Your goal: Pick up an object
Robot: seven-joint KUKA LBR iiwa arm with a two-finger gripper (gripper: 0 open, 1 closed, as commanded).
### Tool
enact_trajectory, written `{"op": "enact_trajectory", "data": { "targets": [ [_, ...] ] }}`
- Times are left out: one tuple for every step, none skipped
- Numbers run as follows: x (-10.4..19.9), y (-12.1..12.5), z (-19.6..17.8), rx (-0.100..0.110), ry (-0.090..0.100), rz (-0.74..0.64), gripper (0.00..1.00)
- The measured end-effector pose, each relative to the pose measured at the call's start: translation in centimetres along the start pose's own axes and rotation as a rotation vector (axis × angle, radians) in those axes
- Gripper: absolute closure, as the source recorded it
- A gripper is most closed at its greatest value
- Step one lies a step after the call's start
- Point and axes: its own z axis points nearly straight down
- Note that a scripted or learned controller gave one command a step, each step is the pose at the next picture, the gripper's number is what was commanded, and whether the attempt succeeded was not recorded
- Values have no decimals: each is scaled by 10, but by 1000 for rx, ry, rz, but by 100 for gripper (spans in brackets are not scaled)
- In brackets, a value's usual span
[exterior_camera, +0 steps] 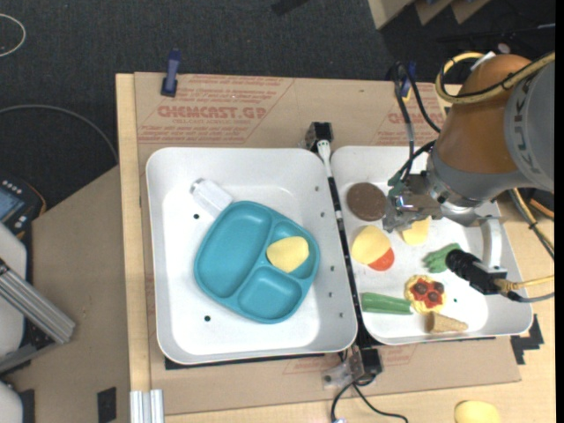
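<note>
Two white bins (167,263) side by side on brown cardboard (220,108) — dark carpet (132,16), blue clamp (170,73)

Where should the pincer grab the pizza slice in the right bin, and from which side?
Take the pizza slice across its narrow crust end near the bin's front wall, coming straight down from above. It lies flat, so a top approach probably suits it best. The green bean sits close on its left, so close the pincer across the slice's short width and keep away from that side.

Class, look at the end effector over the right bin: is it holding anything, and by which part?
It cannot be told. The end effector sits low over a yellow piece, but its tips are hidden by the wrist.
</note>
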Motion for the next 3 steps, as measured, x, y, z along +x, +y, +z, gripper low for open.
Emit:
{"op": "enact_trajectory", "data": {
  "targets": [
    [2,1,-14,-6,1,-3,100],
    [118,-67,-9,6,9,-16,100],
    [161,-63,-188,-20,10,-11,100]
  ]
}}
